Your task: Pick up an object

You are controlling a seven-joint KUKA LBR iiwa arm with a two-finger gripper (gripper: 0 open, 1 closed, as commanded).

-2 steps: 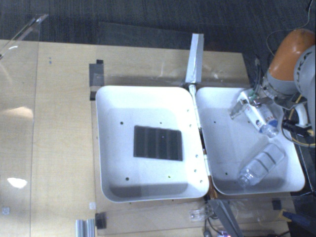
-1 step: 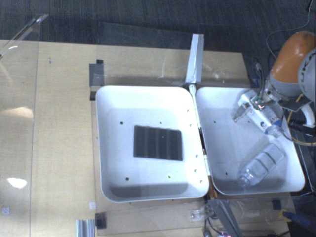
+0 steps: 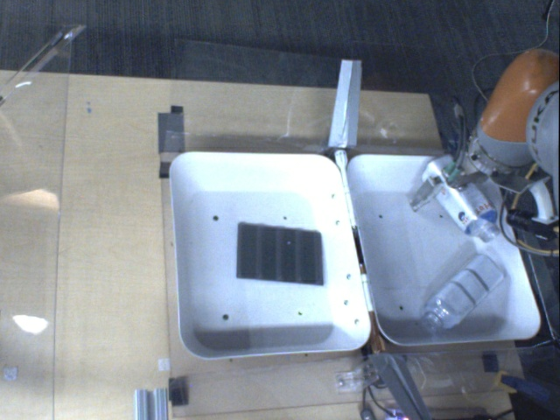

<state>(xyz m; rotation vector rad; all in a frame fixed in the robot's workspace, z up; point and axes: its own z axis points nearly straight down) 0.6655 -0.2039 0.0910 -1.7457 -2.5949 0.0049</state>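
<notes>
Pick not yet made, judging by the layout: clear plastic bottle (image 3: 461, 296) is lying on its side on the floor of the right bin (image 3: 385, 234), toward its near right corner, nothing gripping it. Left bin (image 3: 201, 261) is carrying a dark ribbed pad (image 3: 280, 254) at its centre. Arm (image 3: 516, 103) is reaching in from the right, orange band up, wrist tilting down-left. Gripper (image 3: 433, 191) is hanging over the far part of the right bin, apart from the bottle; cannot tell the jaws' state. Left to do: descend, close, lift
</notes>
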